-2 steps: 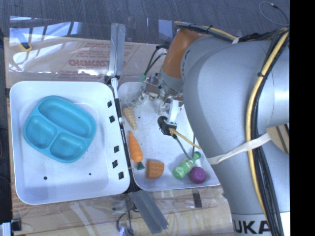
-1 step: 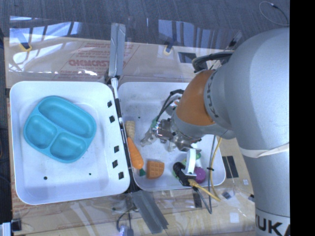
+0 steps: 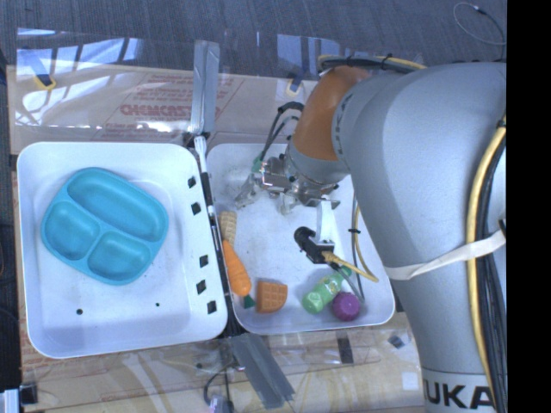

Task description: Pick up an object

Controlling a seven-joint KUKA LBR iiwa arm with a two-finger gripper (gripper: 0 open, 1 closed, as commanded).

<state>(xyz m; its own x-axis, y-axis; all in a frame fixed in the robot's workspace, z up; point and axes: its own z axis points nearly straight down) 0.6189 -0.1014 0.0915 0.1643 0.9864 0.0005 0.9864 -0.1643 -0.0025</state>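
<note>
Roughly at ten o'clock in the right bin [image 3: 258, 157], the gripper [image 3: 280, 181] hangs low under the arm's [image 3: 413, 170] orange band; whether it is clenched or released cannot be told. A carrot [image 3: 236, 269] lies along the bin's nine o'clock wall, its long axis running twelve to six, green tip toward six. Touching its upper end sits a pale corn piece [image 3: 228, 224]. Toward six o'clock cluster a waffle-like wedge [image 3: 271, 296], a green bottle [image 3: 322, 292] and a purple ball [image 3: 346, 305]. Bare floor lies mid-bin. A blue divided plate [image 3: 105, 224] fills the left bin [image 3: 52, 334].
</note>
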